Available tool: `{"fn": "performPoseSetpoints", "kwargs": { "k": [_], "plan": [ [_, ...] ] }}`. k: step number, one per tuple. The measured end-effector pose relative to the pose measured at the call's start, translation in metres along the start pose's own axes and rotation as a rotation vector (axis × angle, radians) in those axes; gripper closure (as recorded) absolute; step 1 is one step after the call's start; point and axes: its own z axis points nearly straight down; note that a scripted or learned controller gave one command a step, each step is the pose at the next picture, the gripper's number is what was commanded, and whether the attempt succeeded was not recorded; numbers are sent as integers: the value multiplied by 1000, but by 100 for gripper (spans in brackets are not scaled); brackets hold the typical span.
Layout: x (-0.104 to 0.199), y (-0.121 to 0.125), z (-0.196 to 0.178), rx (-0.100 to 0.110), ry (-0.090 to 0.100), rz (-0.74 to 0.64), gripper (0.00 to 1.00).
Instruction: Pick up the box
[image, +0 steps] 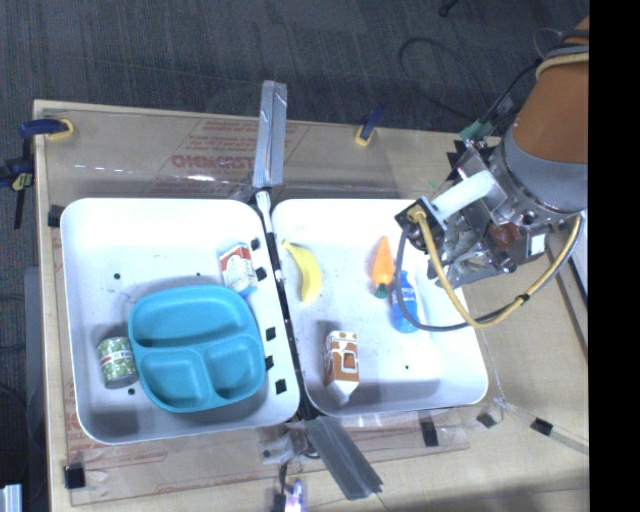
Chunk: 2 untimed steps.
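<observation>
Two shallow white bins sit side by side on the bench (120, 140), their inner rims touching along the middle. The box (341, 365), brown and white with a sloped carton top, stands upright in the right bin (440, 370) near its front wall, toward the side next to the divide, with bare white floor all round it. Behind it, a banana (304, 270) lies just beside the inner rim. Further right, an orange carrot (382, 262) lies with its lower end close to a blue bottle (404, 305), which rests near the middle of the bin.

The left bin (150, 240) holds a blue divided tray (195, 345) that fills most of its front half. A small green can (116, 361) stands at the tray's left edge, and a small red and white carton (236, 266) sits behind the tray's far right corner, close to the inner rim.

The arm (560, 110) reaches in from the right, its orange band high at the frame's edge. Its wrist hangs over the right-hand rim of the right bin, just right of the carrot and the bottle and well apart from the box. The jaws are lost among metal parts and cable there, so I cannot tell whether they are open or closed.
</observation>
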Motion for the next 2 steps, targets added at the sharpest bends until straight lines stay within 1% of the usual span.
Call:
{"fn": "performPoseSetpoints", "kwargs": {
  "k": [2],
  "plan": [
    [2,-3,-18,4,-8,-18,100]
  ]
}}
